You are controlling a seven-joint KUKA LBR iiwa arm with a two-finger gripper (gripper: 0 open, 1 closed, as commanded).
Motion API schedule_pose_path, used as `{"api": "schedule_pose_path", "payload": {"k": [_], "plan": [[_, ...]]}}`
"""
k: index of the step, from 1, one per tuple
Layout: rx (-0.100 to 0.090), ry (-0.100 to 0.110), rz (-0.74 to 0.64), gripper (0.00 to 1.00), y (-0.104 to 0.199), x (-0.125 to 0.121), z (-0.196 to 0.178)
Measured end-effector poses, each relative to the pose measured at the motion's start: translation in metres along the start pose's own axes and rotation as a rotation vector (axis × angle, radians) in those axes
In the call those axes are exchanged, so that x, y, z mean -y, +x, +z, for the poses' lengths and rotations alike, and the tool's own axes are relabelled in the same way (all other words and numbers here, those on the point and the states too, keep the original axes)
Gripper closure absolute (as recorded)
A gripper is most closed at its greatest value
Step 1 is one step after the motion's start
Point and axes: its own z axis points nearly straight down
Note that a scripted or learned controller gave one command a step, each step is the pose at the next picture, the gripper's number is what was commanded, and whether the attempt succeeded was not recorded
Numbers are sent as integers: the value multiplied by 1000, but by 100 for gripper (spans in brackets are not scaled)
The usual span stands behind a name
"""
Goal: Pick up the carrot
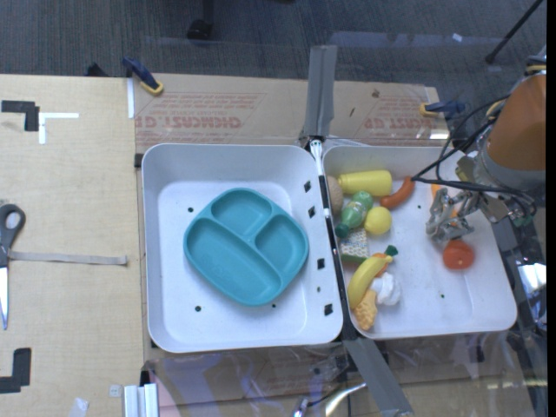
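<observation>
Counter [69,233]: pale wood, stretching well to the hand's left.
Left bin [165,320]: white, holding a teal divided plate [247,246].
Right bin [469,307]: white, the hand inside it.
Hand [447,224]: low over the bin floor, fingers spread, gripping nothing.
Carrot [398,193]: orange, just left of the hand, touching a yellow corn cob [365,182].
Tomato [458,254]: red, directly below the hand.
</observation>
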Motion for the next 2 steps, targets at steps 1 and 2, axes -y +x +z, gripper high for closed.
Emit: {"api": "schedule_pose_path", "payload": {"k": [1,2], "plan": [[3,1,201,100,-18,-22,-47],[11,5,199,100,-20,-21,-58]]}}
